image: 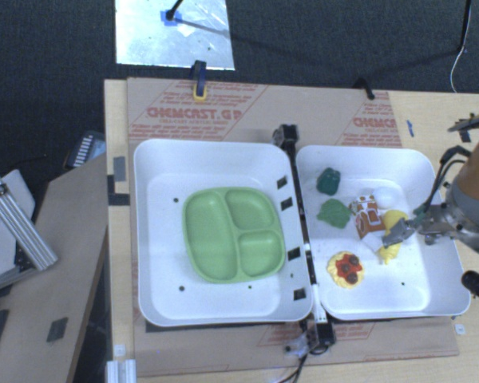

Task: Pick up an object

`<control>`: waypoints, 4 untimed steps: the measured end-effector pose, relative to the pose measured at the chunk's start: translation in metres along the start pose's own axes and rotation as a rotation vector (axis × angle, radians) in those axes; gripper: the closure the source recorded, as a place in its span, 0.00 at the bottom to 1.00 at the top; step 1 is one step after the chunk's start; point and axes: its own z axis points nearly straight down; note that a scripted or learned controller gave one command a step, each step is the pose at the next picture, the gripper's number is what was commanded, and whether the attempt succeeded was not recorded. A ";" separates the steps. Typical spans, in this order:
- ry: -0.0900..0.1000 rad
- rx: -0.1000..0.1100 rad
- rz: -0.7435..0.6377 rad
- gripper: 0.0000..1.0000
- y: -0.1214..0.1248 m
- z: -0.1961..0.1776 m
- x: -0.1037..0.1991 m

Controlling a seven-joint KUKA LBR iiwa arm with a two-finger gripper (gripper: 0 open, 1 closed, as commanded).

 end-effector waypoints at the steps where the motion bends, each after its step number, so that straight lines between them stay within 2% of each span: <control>1: 0.001 0.001 0.000 0.00 0.000 0.052 0.001; 2: -0.003 -0.006 0.000 1.00 0.002 0.039 0.000; 4: -0.004 -0.009 -0.004 1.00 0.002 -0.051 -0.001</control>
